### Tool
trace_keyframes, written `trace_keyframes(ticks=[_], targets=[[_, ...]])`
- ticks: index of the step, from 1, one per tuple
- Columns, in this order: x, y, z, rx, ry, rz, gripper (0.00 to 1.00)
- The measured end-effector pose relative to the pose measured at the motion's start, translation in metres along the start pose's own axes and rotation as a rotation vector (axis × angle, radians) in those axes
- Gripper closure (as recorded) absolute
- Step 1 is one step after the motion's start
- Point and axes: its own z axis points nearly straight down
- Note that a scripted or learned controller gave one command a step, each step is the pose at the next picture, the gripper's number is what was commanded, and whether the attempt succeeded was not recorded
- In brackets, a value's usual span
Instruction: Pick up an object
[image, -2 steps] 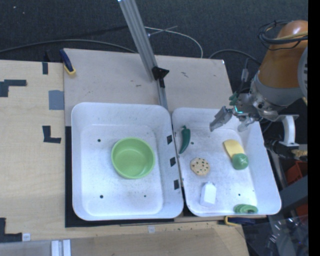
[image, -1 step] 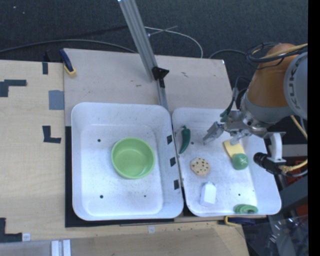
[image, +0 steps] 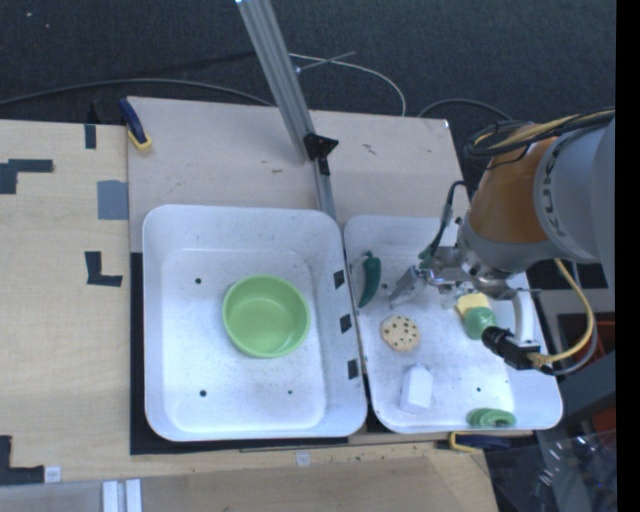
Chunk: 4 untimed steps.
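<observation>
While the pincer hangs with its fingers apart and empty, the cookie lies just below it and the green pepper beside it; descending between them risks closing on nothing.

A grey metal pole slants down from the top centre. White cables loop beside it. A blue-and-yellow clamp sits upper left.

It was a robotics lab: a taped plywood tabletop carried two white bins, with loose cables trailing behind.
</observation>
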Motion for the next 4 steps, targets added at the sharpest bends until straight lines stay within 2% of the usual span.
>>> trace_keyframes(ticks=[1,2,3,4], targets=[[0.001,-0.002,0.055,0.0,0.0,0.001,0.0],[0.001,0.0,0.042,-0.004,0.001,-0.001,1.0],[0.011,0.001,-0.016,-0.013,-0.001,-0.001,1.0],[0.011,0.001,-0.069,-0.013,-0.001,0.0,1.0]])
